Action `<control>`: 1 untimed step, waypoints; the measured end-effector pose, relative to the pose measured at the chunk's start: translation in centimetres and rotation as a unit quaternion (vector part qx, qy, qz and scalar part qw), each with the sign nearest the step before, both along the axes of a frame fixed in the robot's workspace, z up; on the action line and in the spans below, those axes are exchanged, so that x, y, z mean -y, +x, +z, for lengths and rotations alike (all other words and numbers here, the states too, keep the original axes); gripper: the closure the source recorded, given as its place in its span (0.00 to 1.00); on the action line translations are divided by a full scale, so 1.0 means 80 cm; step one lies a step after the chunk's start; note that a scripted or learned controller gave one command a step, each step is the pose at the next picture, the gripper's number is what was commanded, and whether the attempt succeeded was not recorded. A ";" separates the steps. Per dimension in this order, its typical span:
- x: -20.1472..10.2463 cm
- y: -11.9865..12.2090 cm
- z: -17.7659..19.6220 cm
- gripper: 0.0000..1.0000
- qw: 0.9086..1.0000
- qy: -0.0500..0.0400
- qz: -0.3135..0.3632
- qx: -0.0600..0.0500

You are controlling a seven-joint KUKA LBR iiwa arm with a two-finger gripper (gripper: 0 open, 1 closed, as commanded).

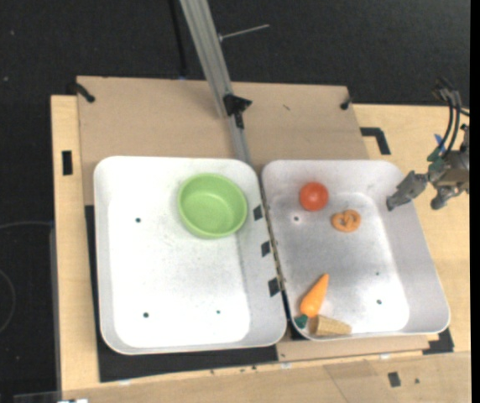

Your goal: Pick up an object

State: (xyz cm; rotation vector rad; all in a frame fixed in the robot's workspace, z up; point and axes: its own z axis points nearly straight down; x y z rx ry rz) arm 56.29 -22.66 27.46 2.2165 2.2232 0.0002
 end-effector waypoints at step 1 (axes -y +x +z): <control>0.000 0.000 0.000 0.00 1.000 0.000 0.000 0.000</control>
